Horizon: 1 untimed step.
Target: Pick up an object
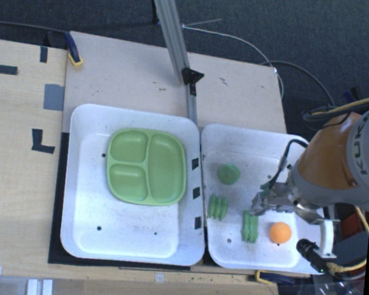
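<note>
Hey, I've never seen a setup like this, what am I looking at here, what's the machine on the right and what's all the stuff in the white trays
This is one picture from a camera fixed above a workbench, looking down at a slant. The grey and orange machine on the right is a robot arm. At its tip is a gripper, a small two-fingered claw, which hangs over the right bin.

Two shallow white bins sit side by side. The left bin holds a green divided plate with three compartments. The right bin holds four small things: a round green piece, two ridged green pieces, and an orange ball.

The arm's job is to pick up an object. The gripper sits just above the ridged piece nearest the ball, but nothing can be seen between its fingers, so I would not call anything held.
</note>
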Each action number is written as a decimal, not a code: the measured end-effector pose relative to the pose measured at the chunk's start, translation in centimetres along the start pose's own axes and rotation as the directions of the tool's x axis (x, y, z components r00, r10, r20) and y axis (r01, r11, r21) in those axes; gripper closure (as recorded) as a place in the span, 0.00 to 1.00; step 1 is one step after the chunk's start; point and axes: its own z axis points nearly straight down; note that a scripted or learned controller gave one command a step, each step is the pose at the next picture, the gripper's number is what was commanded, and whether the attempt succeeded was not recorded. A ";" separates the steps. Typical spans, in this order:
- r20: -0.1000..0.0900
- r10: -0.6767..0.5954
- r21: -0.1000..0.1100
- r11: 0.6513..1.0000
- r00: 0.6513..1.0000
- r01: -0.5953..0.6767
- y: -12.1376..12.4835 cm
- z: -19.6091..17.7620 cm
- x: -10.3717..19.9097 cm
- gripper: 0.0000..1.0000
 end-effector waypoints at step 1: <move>0.002 0.001 -0.006 1.000 1.000 -0.001 -0.3 -4.2 0.1 1.00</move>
